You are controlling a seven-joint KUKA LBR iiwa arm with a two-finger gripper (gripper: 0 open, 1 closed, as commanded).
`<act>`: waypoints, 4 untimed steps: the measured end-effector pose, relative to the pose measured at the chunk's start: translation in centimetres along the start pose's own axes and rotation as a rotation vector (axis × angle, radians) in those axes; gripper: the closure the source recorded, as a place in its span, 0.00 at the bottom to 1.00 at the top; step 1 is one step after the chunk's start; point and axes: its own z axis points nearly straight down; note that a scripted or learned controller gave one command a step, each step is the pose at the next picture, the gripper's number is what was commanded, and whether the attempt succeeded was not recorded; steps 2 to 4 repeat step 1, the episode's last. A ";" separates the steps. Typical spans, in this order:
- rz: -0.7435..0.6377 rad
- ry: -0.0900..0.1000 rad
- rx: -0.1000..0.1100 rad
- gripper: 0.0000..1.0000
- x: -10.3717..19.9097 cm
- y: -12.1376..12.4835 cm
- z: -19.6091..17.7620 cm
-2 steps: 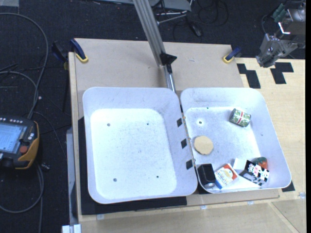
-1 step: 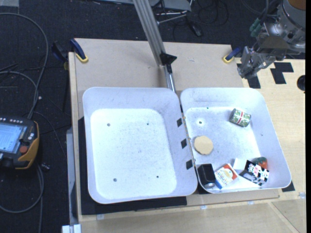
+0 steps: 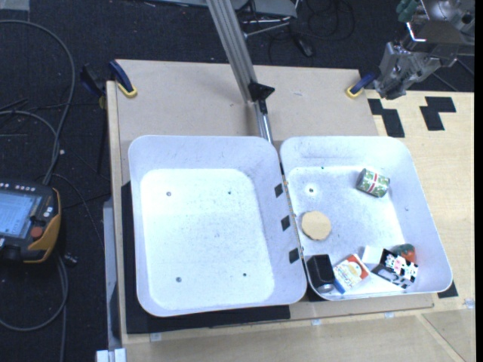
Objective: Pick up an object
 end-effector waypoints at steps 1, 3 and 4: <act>0.006 -0.001 0.005 1.00 -4.7 -1.2 -0.2; 0.006 -0.001 0.005 1.00 -4.7 -1.2 -0.2; 0.006 -0.001 0.005 1.00 -4.7 -1.2 -0.2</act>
